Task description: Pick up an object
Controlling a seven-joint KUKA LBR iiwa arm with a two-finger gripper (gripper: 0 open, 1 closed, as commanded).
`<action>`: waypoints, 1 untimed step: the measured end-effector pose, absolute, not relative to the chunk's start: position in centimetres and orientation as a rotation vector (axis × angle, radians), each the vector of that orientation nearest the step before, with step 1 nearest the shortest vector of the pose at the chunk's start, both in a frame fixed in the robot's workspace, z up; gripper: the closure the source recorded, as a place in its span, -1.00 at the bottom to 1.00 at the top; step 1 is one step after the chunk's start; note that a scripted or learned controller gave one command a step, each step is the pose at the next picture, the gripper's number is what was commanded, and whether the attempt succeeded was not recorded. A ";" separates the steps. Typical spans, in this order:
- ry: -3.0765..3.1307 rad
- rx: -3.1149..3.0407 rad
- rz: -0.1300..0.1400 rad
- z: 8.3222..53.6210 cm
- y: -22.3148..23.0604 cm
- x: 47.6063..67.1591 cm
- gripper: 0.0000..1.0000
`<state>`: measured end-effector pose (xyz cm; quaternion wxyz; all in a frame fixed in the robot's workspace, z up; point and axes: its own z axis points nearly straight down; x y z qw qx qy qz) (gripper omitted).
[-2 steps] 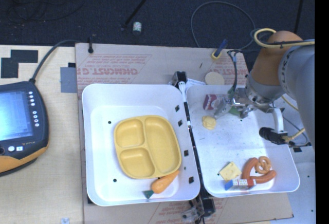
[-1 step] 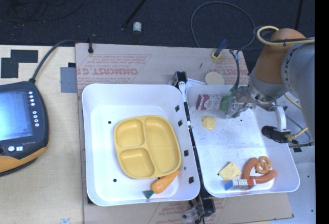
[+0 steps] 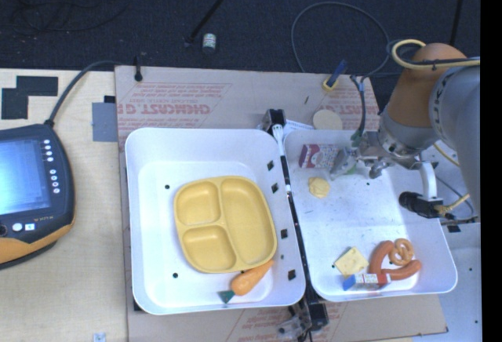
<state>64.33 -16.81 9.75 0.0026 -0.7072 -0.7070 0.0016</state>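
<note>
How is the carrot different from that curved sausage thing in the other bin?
The carrot is orange with a green tip and lies straight; the sausage is red-brown and bent into a curve. The carrot lies in the left bin against a yellow tray; the sausage lies in the right bin wrapped around a pretzel. Both are long toy foods.

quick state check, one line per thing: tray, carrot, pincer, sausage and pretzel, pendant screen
yellow tray: lying flat in the left bin, compartments bare
carrot: lying against the tray's near edge
pincer: low over the right bin's far end, beside a red packet
sausage: lying curved around the pretzel
pendant screen: lit
</note>
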 end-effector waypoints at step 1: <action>-2.212 -2.223 0.007 10.7 -20.7 56.0 -1.00</action>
